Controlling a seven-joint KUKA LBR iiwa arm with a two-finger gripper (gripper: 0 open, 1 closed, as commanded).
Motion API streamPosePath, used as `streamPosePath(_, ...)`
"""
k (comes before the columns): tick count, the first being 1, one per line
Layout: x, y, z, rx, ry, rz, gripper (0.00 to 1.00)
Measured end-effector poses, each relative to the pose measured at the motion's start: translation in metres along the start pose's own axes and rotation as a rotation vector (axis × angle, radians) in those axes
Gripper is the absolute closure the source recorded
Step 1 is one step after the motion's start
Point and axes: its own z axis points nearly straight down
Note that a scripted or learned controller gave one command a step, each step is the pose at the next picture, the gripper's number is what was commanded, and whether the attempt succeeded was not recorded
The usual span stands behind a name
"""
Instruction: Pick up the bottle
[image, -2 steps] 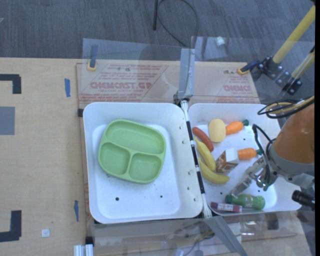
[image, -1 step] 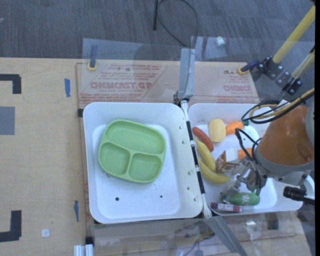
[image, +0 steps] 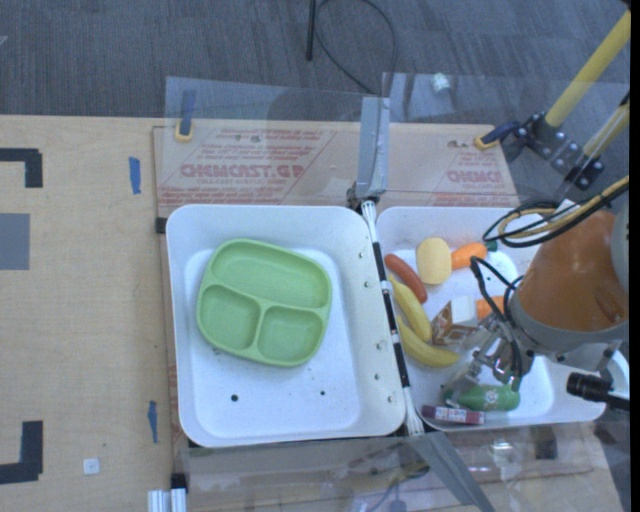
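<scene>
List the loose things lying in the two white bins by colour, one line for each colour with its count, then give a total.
Green: 2, the divided plate and the bottle
Yellow: 3, two bananas and a lemon
Red: 1, a sausage
Orange: 1, a carrot
Brown: 1, a small packet
Total: 8

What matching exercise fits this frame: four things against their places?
Things:
1. green tray
2. banana
3. bottle
4. yellow round fruit

Places:
A. far part of the right bin
B. in the left bin
C. right bin's near edge, under the gripper
D. along the right bin's left side

Pairs: 1-B, 2-D, 3-C, 4-A
</scene>
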Motion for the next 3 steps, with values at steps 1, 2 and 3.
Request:
streamPosePath(1,0.0000,0.0000,0.0000,0.000,0.000,0.000,0.00)
streamPosePath(2,0.0001,0.0000,0.0000,0.000,0.000,0.000,0.00)
streamPosePath(3,0.0001,0.0000,0.0000,0.000,0.000,0.000,0.00)
